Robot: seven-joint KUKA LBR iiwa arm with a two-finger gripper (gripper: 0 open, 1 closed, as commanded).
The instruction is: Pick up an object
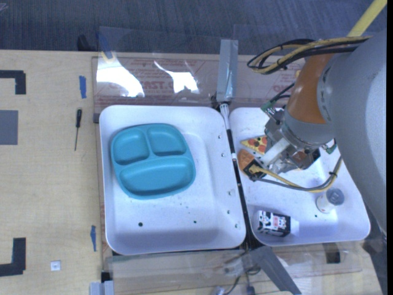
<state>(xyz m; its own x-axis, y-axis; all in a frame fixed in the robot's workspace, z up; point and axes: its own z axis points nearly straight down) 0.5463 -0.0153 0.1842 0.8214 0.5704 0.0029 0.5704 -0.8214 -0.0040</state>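
Observation:
My gripper (293, 157) hangs low over the middle of the right bin (353, 226), with the arm coming in from the upper right. Just to its left lies a toy pizza slice (254, 144), orange and yellow with red spots, and a brown-orange piece (245, 159) right below it. A black-and-white carton (274, 224) lies on its side near the bin's front wall. A small grey round object (333, 196) rests to the right of the gripper, near the bin's right side.
The left bin (209, 220) holds a blue divided plate (152, 159). A divider ridge (236, 177) runs between the two bins. A thin screwdriver-like tool (77, 128) lies on the wooden bench at the left.

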